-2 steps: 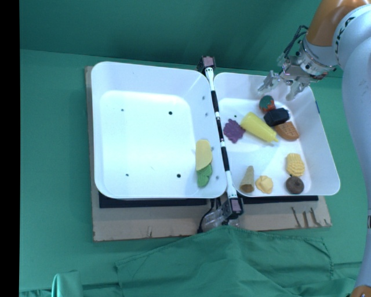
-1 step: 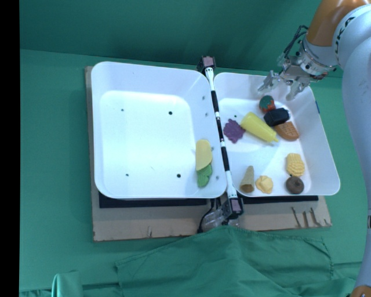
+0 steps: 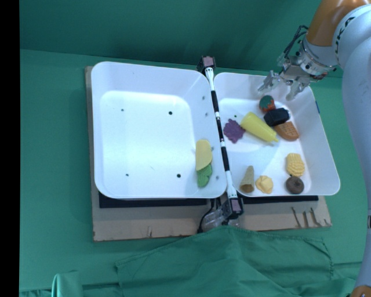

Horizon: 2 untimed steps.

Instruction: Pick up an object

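**Tool spread open above the far edge of the right bin, nothing held**

The tool [image 3: 282, 85] is seen at the upper right, hanging from the grey arm [image 3: 353, 87] with its orange band [image 3: 330, 14]. Its fingers are splayed apart, and nothing is seen between them. It is placed over the far rim of the right bin [image 3: 327, 174], just above a small red and green piece [image 3: 266, 103].

The objects to be picked are gathered mostly in the right bin. Beside the red and green piece a black item [image 3: 277, 116] is found, touching an orange-brown item [image 3: 287, 131]. A yellow cone-shaped piece [image 3: 258, 127] is laid at a slant to their left, with a purple grape cluster [image 3: 233, 130] just beside it near the divider. Toward the near edge a yellow corn-like piece [image 3: 295, 165], a dark brown round piece [image 3: 294, 185], a pale yellow lump [image 3: 264, 184] and a tan cone [image 3: 248, 179] are spread.

In the left bin [image 3: 116, 81], a pale yellow slice [image 3: 203, 154] is laid over a green piece [image 3: 203, 176] against the right wall.

A black and white rod [image 3: 219, 133] is run between the two bins. The bins are set on a cardboard sheet [image 3: 133, 223] on the green table [image 3: 52, 145], and a green cloth [image 3: 232, 261] is bunched at the near edge.
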Tool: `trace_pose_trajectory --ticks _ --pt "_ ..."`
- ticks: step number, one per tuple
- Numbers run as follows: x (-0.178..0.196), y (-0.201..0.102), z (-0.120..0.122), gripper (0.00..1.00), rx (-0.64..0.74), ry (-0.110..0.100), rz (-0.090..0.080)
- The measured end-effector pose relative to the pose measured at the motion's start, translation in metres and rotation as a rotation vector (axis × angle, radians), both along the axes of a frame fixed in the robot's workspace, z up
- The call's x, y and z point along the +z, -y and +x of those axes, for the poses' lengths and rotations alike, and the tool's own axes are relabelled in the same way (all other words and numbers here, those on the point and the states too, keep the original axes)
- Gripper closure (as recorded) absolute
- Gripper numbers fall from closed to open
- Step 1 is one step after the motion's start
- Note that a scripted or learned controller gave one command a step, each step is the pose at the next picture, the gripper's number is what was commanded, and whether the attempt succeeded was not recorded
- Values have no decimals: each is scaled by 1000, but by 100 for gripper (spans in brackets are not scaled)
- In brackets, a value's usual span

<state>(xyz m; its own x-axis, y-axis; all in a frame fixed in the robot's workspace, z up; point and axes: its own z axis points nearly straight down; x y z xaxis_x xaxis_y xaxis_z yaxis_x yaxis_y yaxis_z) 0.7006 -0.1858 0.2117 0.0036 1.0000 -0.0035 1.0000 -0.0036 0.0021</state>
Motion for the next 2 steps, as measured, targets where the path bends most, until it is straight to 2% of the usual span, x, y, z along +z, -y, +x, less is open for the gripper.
trace_pose_trajectory --ticks 2 --pt "0 0 0 0 0 0 0"
